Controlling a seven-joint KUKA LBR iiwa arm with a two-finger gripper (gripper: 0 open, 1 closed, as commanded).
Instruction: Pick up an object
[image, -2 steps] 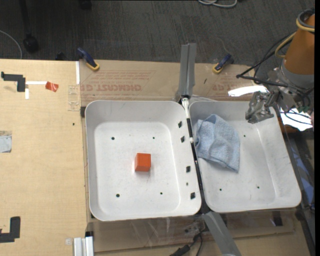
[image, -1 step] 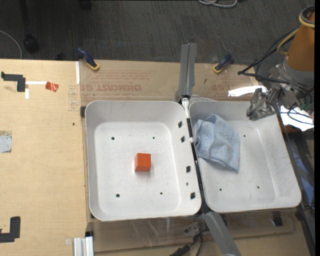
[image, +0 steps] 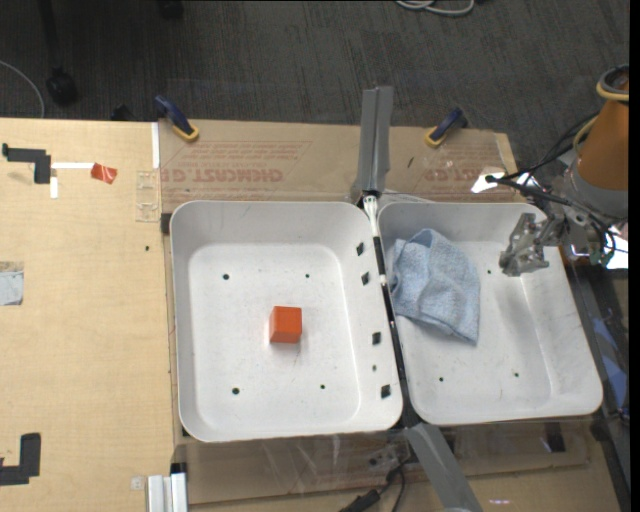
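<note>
An orange-red cube (image: 286, 325) rests near the middle of the left bin (image: 200, 400). A crumpled light blue cloth (image: 436, 285) lies in the upper left part of the right bin (image: 560, 395), against the divider. My gripper (image: 521, 254) hangs over the right bin's upper right area, well to the right of the cloth and apart from it. I see nothing between its fingers.
A grey divider bar (image: 375, 150) runs between the two bins. Two blue-and-yellow clamps (image: 176, 118) hold brown cardboard behind the bins. A plywood board (image: 70, 320) lies to the left. Cables trail around the arm's wrist at the right.
</note>
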